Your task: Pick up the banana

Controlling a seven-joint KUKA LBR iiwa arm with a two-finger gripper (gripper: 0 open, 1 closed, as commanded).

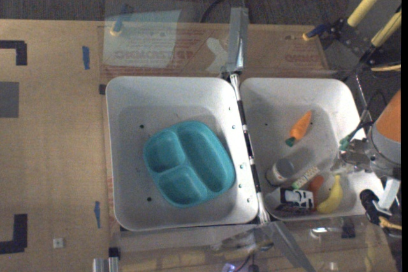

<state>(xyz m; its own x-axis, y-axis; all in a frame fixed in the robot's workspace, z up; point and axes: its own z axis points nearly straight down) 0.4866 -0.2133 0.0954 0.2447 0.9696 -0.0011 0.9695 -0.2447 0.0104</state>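
Note:
The yellow banana [331,196] lies in the near right part of the right bin [331,93], curved and leaning toward the bin's front wall. My gripper [354,155] hangs at the bin's right side, just above and to the right of the banana in the camera view. The grey arm with its orange band [390,123] comes in from the right edge. Nothing shows as held.
Beside the banana are a black-and-white box [298,197], a small orange item [317,183], a grey can [282,171] and an orange carrot [300,127]. The left bin [127,99] holds a teal divided plate [188,164]. A metal divider [245,143] separates the bins.

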